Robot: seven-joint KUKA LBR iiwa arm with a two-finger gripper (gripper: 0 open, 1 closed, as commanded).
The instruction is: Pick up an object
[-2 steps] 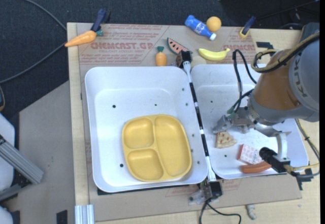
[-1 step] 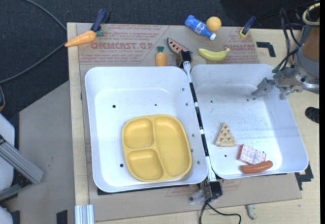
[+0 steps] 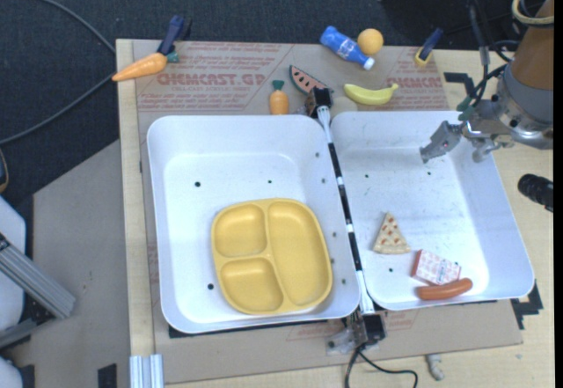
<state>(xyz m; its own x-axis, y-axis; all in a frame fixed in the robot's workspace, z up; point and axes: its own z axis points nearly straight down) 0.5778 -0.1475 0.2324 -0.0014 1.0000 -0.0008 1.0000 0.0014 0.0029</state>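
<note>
My gripper [image 3: 459,147] hangs over the far right part of the right bin [image 3: 413,157], its two grey fingers spread open with nothing between them. Near the front of that bin lie a pizza-slice toy [image 3: 390,234], a pink and white packet [image 3: 435,267] and a red sausage [image 3: 444,290], all well in front of the gripper. A yellow divided plate [image 3: 271,254] rests in the left bin [image 3: 185,166].
Behind the bins lie a carrot [image 3: 141,68], a small orange bottle [image 3: 279,101], a watermelon slice [image 3: 304,78], a banana [image 3: 369,94], a blue bottle [image 3: 345,47] and an orange ball [image 3: 370,40]. A black ridge [image 3: 339,184] divides the bins.
</note>
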